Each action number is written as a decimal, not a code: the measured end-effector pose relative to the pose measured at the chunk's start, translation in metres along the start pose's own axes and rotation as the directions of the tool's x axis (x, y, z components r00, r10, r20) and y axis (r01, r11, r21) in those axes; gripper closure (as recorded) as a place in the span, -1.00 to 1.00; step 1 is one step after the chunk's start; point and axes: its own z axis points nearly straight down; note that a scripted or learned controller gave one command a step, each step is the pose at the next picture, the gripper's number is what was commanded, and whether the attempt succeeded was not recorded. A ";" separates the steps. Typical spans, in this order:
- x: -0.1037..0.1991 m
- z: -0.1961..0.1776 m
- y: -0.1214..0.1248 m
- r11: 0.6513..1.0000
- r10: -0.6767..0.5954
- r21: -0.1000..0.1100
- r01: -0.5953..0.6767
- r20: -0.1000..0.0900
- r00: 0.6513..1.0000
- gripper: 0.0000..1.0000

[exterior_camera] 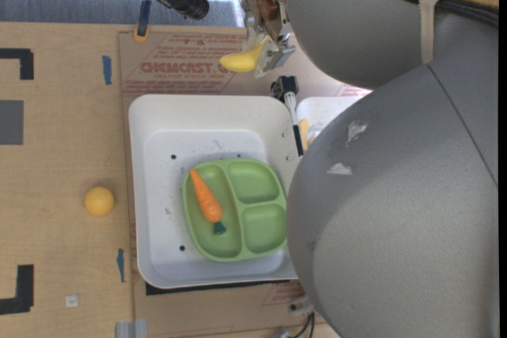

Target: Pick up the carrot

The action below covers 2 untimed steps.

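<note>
Cardboard point(63, 154) covered the bench where I looked, and a yellow ball point(99, 201) sat on it well left of the white bin point(154, 170). Inside that bin a green divided plate point(238, 210) lay toward the near right corner, and the carrot point(206, 199) rested aslant in its long left compartment, leafy end toward the near edge. Beyond the bin's far edge I saw the gripper point(255, 58) clamped on a yellow banana-like piece point(240, 60). The grey arm point(396, 170) blocked my right side.
</note>
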 end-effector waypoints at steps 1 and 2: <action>-0.005 0.036 -0.021 0.996 0.094 0.000 -0.094 0.013 0.995 1.00; -0.005 0.035 -0.019 0.995 0.099 -0.002 -0.099 0.008 0.995 -1.00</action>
